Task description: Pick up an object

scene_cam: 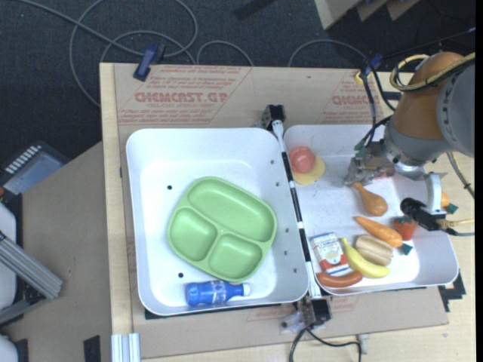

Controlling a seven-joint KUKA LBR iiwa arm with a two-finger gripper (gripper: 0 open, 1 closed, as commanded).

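My gripper (pixel 365 169) hangs low over the back of the right bin (pixel 332 136), reaching in from the right. Just in front of it lies a brown pear-shaped toy (pixel 371 199), apart from the gripper. To its left a pink-red ball (pixel 303 158) rests on a yellow piece (pixel 312 173). Nearer the front lie an orange carrot (pixel 379 230), a hot-dog bun (pixel 374 250), a banana (pixel 363 261), a red sausage (pixel 339 280) and a small carton (pixel 328 249). I see nothing between the fingers.
The left bin (pixel 151 157) holds a green divided plate (pixel 220 228) and a blue bottle (pixel 216 292) lying at its front wall. A small red piece (pixel 407 229) sits by the carrot's right end. Cables run across the floor behind the bench.
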